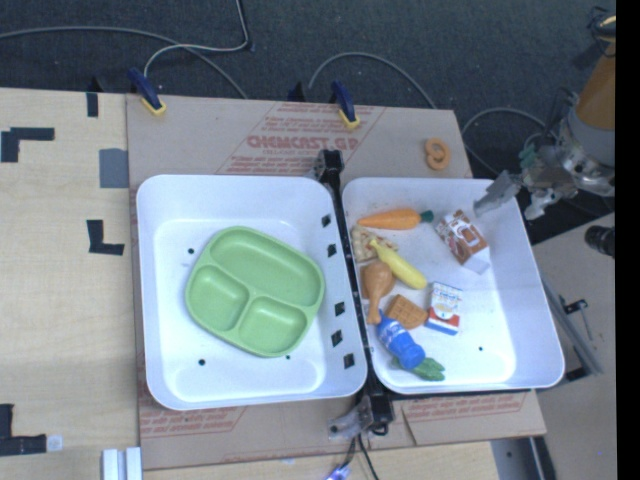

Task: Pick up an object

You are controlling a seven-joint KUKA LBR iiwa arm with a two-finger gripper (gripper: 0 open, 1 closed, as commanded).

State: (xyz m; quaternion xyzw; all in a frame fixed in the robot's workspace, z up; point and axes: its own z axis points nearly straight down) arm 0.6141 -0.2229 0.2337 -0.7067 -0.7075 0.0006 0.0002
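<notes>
I am looking across from the green plate [256, 291] in the left bin [160, 268] to the right bin [520, 298], where the carrot [392, 220] is lying near the far wall, beside the banana [398, 265]. My gripper [508, 192] is hovering over that bin's far right corner (open or closed, I cannot tell). The carrot is probably light, stiff and a little slick, so I am judging its thick middle, across the width, the best hold.

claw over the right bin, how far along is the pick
Nothing looks picked yet. The claw is at the right bin's upper right rim, with nothing visible between its fingers. The carrot, banana, small carton and blue bottle all lie on the bin floor; the green plate sits in the left bin. Descending, gripping and lifting an object all remain.
</notes>
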